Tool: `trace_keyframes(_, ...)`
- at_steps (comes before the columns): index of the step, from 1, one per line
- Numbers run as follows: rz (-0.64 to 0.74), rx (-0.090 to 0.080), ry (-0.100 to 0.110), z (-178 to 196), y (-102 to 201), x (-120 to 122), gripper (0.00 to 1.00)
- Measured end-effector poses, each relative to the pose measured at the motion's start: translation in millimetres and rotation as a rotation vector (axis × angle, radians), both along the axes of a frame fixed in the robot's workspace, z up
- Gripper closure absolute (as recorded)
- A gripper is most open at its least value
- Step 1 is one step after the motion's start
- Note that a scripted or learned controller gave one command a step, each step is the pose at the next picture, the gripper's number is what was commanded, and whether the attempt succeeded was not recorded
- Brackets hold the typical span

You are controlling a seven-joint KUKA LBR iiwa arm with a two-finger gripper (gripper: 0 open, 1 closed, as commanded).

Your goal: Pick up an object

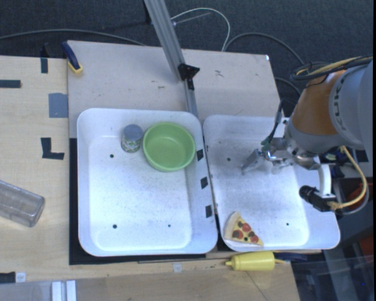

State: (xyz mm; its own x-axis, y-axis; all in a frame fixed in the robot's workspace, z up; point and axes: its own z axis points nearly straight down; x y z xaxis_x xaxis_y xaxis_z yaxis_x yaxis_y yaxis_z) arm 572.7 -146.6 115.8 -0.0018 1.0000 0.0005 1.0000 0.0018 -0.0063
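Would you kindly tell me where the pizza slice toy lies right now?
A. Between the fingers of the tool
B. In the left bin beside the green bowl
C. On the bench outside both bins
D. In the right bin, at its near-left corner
D: the pizza slice toy lies flat on the floor of the right bin, in its near-left corner, apart from the tool.

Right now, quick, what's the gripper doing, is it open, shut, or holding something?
Gripper: over the right bin, nothing seen between its fingers; whether it is open or shut cannot be told from this view.
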Motion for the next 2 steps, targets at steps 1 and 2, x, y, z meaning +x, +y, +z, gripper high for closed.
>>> trace_keyframes(1, 0.001, 0.0, -0.003, 12.6, 0.0, 0.9, 1.0)
trace_keyframes(2, 0.0, -0.001, -0.009, 54.7, 1.2, 1.1, 1.0)
